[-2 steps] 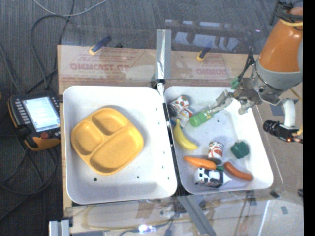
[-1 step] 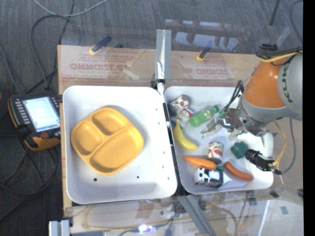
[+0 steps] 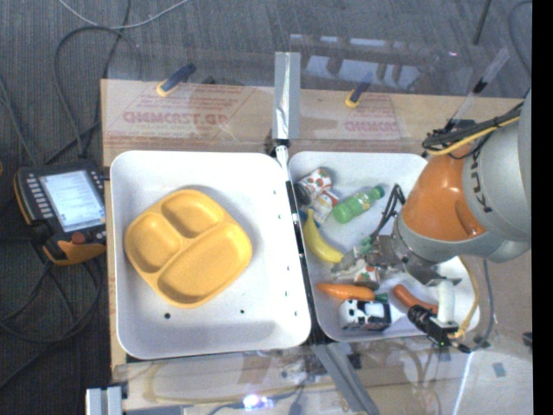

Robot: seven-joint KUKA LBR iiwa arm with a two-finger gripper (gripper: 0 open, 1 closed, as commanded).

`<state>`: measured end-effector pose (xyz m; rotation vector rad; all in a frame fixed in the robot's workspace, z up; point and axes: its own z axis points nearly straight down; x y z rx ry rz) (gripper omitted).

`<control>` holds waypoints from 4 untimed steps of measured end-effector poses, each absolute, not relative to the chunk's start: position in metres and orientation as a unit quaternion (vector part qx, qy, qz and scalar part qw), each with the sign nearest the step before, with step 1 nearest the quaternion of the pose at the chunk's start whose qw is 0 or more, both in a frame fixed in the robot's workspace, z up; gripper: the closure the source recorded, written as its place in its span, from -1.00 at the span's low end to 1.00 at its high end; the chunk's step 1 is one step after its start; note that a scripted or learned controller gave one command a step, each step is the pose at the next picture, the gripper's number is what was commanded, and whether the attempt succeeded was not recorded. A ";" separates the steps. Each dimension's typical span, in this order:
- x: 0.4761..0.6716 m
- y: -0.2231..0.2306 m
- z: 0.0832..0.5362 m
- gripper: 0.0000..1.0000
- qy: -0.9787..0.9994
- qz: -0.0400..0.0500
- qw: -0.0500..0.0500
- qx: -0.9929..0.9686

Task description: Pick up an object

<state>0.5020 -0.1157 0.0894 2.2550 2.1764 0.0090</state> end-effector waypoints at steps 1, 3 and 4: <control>0.502 -0.115 0.099 1.00 0.695 0.004 0.003 0.719; 0.532 -0.102 0.099 1.00 0.665 -0.002 -0.001 0.747; 0.556 -0.096 0.171 1.00 0.652 -0.003 0.000 0.758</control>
